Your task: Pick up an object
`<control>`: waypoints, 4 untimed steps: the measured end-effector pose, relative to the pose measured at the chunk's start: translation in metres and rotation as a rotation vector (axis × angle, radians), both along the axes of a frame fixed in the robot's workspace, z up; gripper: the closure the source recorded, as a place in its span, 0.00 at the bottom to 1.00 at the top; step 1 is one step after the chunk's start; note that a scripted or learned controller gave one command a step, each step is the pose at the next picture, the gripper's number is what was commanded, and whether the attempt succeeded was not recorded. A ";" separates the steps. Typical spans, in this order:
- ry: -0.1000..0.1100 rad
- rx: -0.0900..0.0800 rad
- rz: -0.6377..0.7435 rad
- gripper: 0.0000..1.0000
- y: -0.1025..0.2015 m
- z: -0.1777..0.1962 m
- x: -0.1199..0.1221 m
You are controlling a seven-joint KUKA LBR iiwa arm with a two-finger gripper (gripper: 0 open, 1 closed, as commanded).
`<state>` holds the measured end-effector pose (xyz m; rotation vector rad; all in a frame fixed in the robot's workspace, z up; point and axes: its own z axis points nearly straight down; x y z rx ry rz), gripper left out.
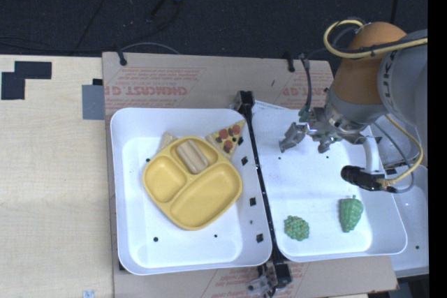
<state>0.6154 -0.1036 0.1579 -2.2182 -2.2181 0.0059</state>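
The claw (pixel 307 138) hangs spread and empty over the upper part of the right bin (pixel 391 248), above bare floor. Nearest targets lie toward the bin's lower edge: a green berry (pixel 296 227) and a green pepper (pixel 350 213), well apart. Best to centre over one, straddle it squarely, drop low, then close. The left bin (pixel 133 248) holds a yellow tray (pixel 194 185).

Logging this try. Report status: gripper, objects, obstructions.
Gripper open, holding nothing, over right bin. Two green items lie near that bin's front edge, untouched. Yellow tray and pizza slice in left bin. Nothing blocks the way.
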 end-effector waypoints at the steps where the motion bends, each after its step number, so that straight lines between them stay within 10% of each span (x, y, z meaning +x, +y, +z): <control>1: 0.002 0.000 -0.001 0.00 -0.008 -0.050 -0.006; 2: 0.000 0.000 -0.003 1.00 -0.009 -0.038 -0.006; 4: -0.008 -0.001 0.000 1.00 -0.017 0.069 -0.012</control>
